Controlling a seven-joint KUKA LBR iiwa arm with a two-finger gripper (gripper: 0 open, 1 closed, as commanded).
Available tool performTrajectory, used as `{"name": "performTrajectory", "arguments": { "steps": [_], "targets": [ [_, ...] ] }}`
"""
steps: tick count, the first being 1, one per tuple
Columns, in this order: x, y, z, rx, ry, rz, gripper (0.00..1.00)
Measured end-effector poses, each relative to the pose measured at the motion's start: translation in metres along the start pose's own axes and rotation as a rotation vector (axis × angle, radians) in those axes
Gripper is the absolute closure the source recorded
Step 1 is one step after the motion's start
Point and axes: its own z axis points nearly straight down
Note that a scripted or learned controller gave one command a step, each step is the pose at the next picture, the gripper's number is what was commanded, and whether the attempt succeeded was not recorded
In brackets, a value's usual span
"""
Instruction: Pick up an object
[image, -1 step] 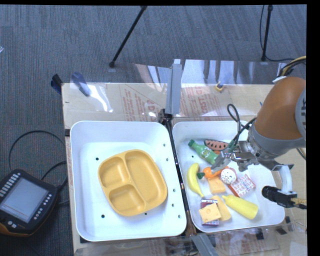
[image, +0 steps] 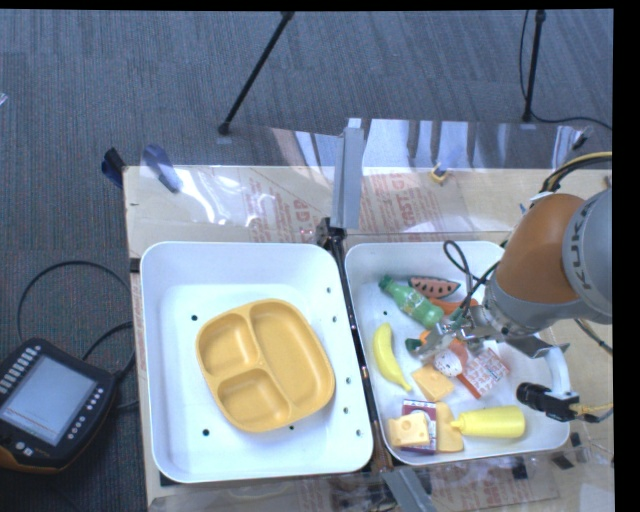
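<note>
bench front: bench (image: 240, 215) carries two white bins side by side, near edge at the bottom of the camera view
right bin near row: right bin (image: 395, 262) holds the pickable clutter; yellow squeeze bottle (image: 488, 423) lies on its side at the front wall, cheese wedge (image: 406, 431) just beside its nozzle end
right bin middle: banana (image: 390, 357) lies lengthwise near the divider, a flat orange-yellow slice (image: 432, 383) just beside it, a red-and-white packet (image: 484, 371) to its right
hand: hand (image: 452, 338) sits low in the pile, between the banana and the packet; cannot tell if it is clenched or released, cannot tell if anything is caught
likely step: judged as a descent into the densest patch, since targets are crowded and touching there
risk: neighbours may shift or come up together
right bin far: green bottle (image: 411, 301) lies tilted, watermelon slice (image: 436, 287) touching behind it
left bin: left bin (image: 170, 275) holds a yellow divided plate (image: 265, 363) lying flat, probably a drop spot
arm: arm (image: 545, 262) comes in from the right
left floor: teach pendant (image: 45, 400) on grey carpet
far: clear plastic sheet over cardboard, tripod legs on carpet
</note>
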Motion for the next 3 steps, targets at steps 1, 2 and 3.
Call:
{"name": "performTrajectory", "arguments": {
  "steps": [1,2,3],
  "targets": [
    [-0.036,-0.010,-0.005,0.003,0.002,-0.034,0.00],
    [0.014,-0.012,0.001,0.007,0.003,0.226,0.00],
    [-0.039,0.033,0.001,0.004,0.001,0.296,0.00]
  ]
}}
